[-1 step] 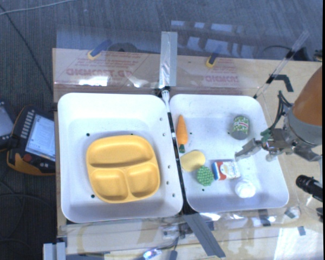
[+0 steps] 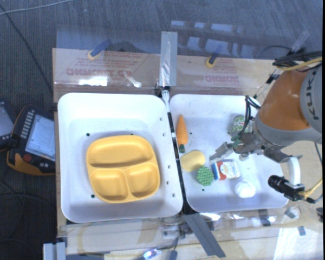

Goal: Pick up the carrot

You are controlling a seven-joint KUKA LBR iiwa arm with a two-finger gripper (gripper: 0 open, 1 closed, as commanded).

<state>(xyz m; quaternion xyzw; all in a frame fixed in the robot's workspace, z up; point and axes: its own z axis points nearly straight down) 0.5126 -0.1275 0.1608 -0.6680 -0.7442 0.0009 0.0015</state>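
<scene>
The carrot is small and orange with a green stub at its near end. It lies lengthwise against the left wall of the right bin, close to the divider between the bins. My gripper hangs low over the middle of the right bin, pointing left, to the right of the carrot and a little nearer the front. It is apart from the carrot, just above a small carton. The arm's orange band rises behind it on the right.
A yellow lump, a green knobbly ball and a white bottle lie in the right bin's front half. A green-and-white item sits by the wrist. The left bin holds a yellow divided plate.
</scene>
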